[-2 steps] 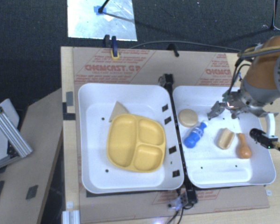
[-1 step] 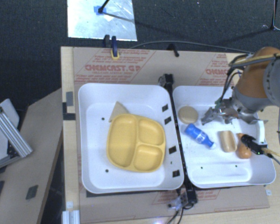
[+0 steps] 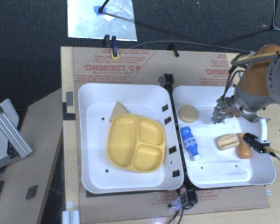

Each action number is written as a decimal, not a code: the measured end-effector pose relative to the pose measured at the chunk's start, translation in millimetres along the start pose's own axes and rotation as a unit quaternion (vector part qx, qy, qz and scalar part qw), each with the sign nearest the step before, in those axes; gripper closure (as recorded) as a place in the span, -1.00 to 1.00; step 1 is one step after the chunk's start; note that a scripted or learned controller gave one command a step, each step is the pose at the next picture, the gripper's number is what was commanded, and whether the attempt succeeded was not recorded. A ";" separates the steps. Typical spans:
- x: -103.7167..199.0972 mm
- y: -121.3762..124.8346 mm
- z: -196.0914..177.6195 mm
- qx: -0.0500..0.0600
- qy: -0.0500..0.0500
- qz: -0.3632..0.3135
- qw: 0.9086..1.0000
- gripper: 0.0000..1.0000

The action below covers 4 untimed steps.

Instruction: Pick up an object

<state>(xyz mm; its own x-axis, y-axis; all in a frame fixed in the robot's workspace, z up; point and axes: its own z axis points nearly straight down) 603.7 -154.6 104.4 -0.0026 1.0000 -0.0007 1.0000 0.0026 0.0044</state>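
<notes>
The right bin (image 3: 233,174) holds a round tan cookie-like disc (image 3: 188,113), a blue bottle (image 3: 189,142) lying on its side, a hot-dog bun (image 3: 227,141) and a brown pear-shaped piece (image 3: 244,149). My gripper (image 3: 220,114) hangs low over the bin's upper right part, to the right of the disc and above the bun. Nothing shows between its fingers.
The left bin (image 3: 91,139) carries a yellow divided tray (image 3: 135,142) with a tan wedge (image 3: 118,109) at its upper left corner. A black clip strip (image 3: 173,125) joins the two bins. The grey and orange arm (image 3: 261,78) enters from the right.
</notes>
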 end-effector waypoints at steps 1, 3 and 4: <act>-8.5 -4.0 -51.3 0.000 0.000 0.001 1.000 1.00; -14.8 -1.3 -142.5 0.000 0.000 -0.001 1.000 1.00; 39.1 -0.2 -129.7 0.001 0.001 -0.003 1.000 1.00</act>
<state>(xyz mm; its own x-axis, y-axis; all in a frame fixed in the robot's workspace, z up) 602.8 -115.4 234.1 -0.0087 1.0000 0.0014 1.0000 0.0087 0.0017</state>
